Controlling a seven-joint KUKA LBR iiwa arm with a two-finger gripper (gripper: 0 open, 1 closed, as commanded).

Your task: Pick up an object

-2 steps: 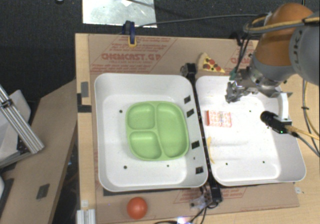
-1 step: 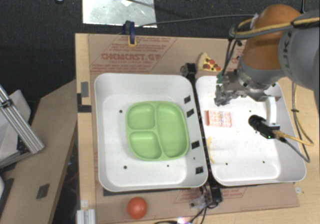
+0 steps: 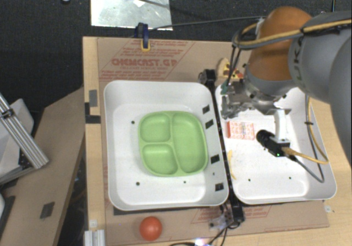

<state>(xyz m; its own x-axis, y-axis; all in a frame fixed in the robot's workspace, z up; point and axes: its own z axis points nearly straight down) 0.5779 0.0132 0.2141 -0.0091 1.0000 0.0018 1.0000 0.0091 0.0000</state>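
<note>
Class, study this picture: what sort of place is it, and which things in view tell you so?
Probably a robotics lab test bench: a grey robot arm hangs over shallow white bins set on a cardboard sheet, one holding a green divided plate.

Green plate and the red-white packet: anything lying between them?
Camera view: nothing loose between plate and packet. Just bare left bin floor, the two bins' adjoining walls with a black clip, then right bin floor.

A single camera is looking down aslant over the counter (image 3: 154,55), framing the bins (image 3: 118,146) under and beside the tool (image 3: 232,108).
</note>
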